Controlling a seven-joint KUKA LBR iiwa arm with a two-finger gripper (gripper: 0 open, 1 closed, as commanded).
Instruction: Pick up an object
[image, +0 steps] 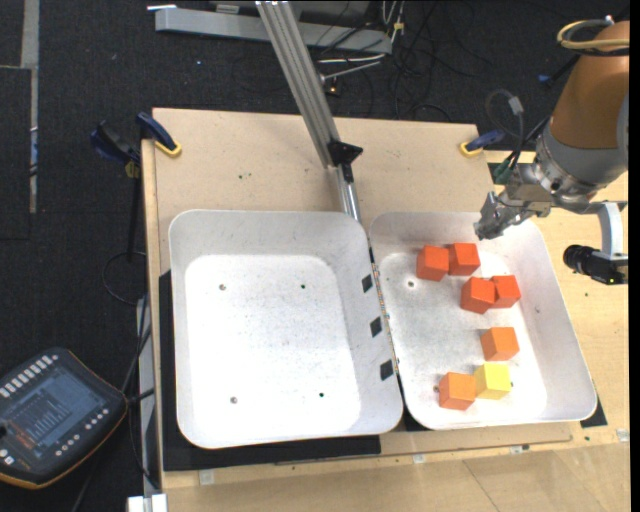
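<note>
Several orange blocks lie in the right bin (560, 330). One pair (447, 261) sits near the bin's far side, and a second pair (490, 292) lies just below it. A single orange block (499, 343) is further forward. Near the front edge an orange block (457, 390) touches a yellow block (494, 380). My gripper (491, 226) hangs over the bin's far right corner, up and to the right of the first pair, with nothing visibly between its fingers.
The left bin (265, 325) lies beside the right one, with black clips along the shared edge. A metal pole (305, 85) slants across the bench's far side. Clamps (155, 135) sit at the bench's far corners, and a teach pendant (50, 415) lies at the lower left.
</note>
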